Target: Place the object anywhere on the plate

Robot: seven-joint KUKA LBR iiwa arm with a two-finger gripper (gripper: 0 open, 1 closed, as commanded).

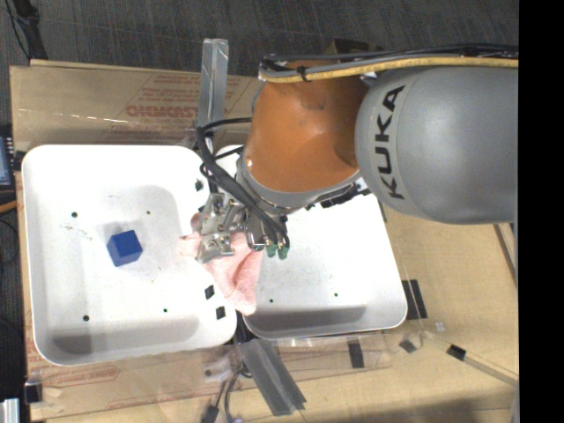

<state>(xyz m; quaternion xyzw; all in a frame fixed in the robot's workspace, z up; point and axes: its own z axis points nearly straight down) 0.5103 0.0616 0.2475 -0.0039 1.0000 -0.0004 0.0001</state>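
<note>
A small blue cube (125, 247) sits on the floor of the left white bin (53, 192), left of its middle and well apart from every wall. To the cube's right, a pale pink plate (240, 276) lies across the place where the two bins meet, partly draped over the left bin's right rim and reaching into the right white bin (352, 280). The gripper (216, 241) hangs over the plate's upper left part, near the cube but apart from it, with nothing blue between its metal parts; whether it is parted or closed cannot be told from this slant. Above it rise the orange band (300, 135) and the grey arm (441, 139), entering from the right. Brown cardboard (106, 95) lies under the bins.
</note>
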